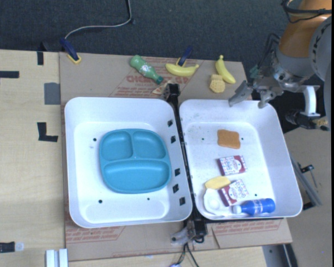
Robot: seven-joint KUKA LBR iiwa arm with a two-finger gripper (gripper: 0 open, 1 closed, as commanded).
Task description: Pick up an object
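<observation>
My gripper [249, 98] hangs open above the far right corner of the right bin [278, 143], its two dark fingers spread with nothing between them. In that bin lie an orange-brown slice of bread [229, 138], two red and white cartons [231, 164] [234, 191], a small yellow banana [217, 182], a white cup [211, 200] and a blue bottle [257, 206] on its side. The bread is the nearest of them, below and left of the fingers.
The left bin [78, 127] holds a blue divided plate [134, 160]. Behind the bins, on the cardboard, lie a green bottle [145, 68], two bananas [181, 69] [224, 70] and a yellow block [216, 84]. A black clip strip [177, 143] joins the bins.
</observation>
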